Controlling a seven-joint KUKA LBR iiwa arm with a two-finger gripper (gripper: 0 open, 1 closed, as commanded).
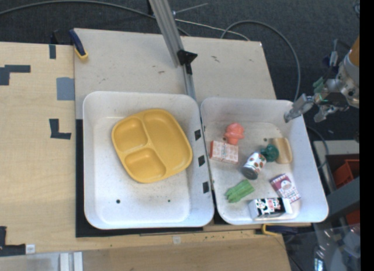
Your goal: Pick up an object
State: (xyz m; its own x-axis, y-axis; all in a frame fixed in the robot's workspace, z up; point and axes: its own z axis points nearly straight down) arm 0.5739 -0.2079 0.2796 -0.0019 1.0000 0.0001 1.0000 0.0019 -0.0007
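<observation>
White right bin (310, 164) holds small items packed close: pink toy (234, 131), can (253, 164), green piece (239, 191). Gripper (308, 107) hovers at bin's top-right rim w/ nothing held; finger state can't be told, prob. blurred. Risk: clipping rim or nudging neighbours.

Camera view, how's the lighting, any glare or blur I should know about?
Camera view: even, soft light with faint shadows; mild sheen on the yellow tray; the left bin and right bin look bright but not blown out; the gripper at the right looks soft and small.
</observation>
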